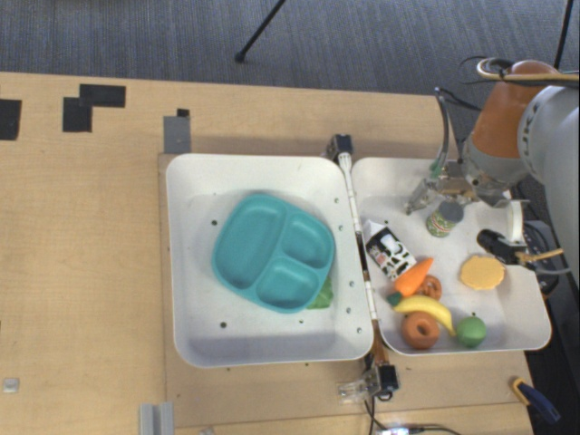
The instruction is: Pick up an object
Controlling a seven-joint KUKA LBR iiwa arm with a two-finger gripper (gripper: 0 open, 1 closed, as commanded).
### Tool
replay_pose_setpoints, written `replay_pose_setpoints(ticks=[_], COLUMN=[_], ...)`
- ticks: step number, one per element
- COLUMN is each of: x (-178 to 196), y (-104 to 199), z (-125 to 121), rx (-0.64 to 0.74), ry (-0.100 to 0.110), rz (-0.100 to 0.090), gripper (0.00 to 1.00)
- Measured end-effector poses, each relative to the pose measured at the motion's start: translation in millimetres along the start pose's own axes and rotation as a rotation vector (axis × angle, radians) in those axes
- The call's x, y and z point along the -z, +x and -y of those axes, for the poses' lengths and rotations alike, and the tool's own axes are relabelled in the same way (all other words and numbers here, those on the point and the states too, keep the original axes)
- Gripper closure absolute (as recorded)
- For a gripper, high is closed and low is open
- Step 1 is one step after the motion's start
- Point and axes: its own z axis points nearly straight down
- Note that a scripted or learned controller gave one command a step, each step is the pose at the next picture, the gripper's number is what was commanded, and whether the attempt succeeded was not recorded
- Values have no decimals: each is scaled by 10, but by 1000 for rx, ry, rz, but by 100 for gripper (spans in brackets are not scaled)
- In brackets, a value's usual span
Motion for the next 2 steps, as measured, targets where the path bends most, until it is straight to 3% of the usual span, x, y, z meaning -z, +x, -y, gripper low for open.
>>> replay_pose_setpoints(ticks=[1,2], x=[12,3], y=[-442,20], z=[-177,149], rx=[0,-1], ry=[6,0], rz=[-8,0], gripper=[0,0])
